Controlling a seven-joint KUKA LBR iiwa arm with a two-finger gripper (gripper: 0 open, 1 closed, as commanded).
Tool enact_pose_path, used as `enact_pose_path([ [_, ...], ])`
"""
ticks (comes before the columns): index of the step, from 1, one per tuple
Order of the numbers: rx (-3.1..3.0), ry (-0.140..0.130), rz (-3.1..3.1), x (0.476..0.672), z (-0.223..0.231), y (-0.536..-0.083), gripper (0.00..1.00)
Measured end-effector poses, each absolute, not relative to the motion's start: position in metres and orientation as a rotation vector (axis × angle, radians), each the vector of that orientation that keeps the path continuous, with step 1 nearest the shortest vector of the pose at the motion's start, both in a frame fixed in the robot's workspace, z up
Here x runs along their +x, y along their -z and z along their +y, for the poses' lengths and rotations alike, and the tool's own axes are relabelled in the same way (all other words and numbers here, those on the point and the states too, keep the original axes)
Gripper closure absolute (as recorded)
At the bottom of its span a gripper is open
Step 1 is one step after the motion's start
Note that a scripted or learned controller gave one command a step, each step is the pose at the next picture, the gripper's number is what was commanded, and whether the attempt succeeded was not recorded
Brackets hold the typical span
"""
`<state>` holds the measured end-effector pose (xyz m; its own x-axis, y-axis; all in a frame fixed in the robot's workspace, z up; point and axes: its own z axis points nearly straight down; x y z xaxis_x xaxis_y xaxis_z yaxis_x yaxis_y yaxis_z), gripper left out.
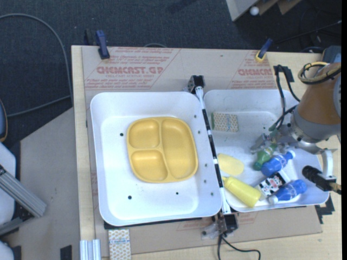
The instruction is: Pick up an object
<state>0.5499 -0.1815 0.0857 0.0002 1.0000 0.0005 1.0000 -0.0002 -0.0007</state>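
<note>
Green object (263, 157) (small, rounded) beneath the pincer (269, 145), grip state impossible to tell.

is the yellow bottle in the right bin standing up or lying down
Lying down. The yellow bottle rests on its side on the floor of the right bin, its length running diagonally near the divider, just below a pale yellow piece.

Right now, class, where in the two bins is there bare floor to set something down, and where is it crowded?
Left bin: bare floor rings the yellow divided plate, widest along its front and left. Right bin: free along the back, around the patterned sponge. Crowded at the front right, where the gripper, green object, blue bottles and yellow bottle cluster.
</note>
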Motion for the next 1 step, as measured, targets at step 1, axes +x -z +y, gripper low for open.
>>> enact_pose_path([
  [1,-2.223,0.003,-2.222,0.5507,-0.1811,-0.0958,1.0],
])
